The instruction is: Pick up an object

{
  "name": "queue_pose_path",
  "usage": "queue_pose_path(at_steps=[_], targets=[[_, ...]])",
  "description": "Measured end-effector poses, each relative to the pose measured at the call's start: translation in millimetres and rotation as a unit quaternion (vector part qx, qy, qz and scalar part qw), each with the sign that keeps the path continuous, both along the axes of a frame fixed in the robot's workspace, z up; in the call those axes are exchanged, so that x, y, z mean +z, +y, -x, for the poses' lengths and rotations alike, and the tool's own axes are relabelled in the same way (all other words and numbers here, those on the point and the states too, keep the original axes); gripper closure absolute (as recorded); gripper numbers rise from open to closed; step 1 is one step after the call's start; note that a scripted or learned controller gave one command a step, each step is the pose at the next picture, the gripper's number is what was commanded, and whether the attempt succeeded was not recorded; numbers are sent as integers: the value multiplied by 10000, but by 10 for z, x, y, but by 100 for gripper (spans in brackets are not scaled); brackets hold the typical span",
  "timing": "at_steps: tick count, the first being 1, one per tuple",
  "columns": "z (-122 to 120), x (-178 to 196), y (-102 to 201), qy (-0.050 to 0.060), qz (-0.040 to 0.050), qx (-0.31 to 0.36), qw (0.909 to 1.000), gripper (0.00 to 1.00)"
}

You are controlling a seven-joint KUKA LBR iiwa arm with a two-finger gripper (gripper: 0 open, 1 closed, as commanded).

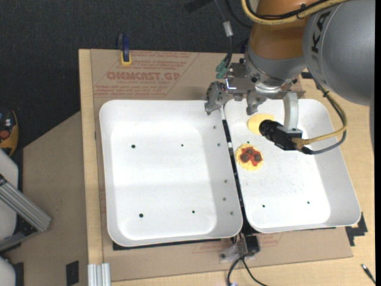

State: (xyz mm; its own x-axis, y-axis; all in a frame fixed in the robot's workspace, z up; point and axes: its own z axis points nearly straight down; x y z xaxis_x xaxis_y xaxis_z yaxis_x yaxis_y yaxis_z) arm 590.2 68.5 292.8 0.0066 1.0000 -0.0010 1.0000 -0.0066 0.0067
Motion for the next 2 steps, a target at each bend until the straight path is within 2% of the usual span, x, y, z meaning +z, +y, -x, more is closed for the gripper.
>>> queue_pose_path(at_steps=[1,2], targets=[[-8,60,45,13,-3,35,10000,100],[-93,-662,730,73,-11,65,10000,100]])
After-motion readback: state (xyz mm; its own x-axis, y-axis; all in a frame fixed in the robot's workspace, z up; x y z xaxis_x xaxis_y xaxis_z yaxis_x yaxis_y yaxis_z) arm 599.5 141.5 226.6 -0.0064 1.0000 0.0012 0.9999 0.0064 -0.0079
